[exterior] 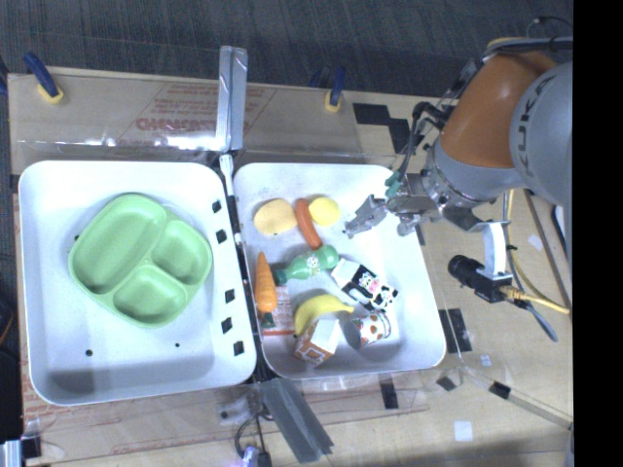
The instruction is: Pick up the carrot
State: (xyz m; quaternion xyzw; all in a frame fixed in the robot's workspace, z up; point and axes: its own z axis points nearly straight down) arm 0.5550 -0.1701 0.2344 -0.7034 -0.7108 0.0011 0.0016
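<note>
Pale wooden bench (292,105) against dark carpeted floor (292,8).

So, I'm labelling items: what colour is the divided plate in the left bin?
Light green, seen clearly in the camera view: divided plate.

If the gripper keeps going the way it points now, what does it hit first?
Probably the lemon: the gripper points left toward it, with the sausage just beyond. Height above the bin is unclear.
</note>
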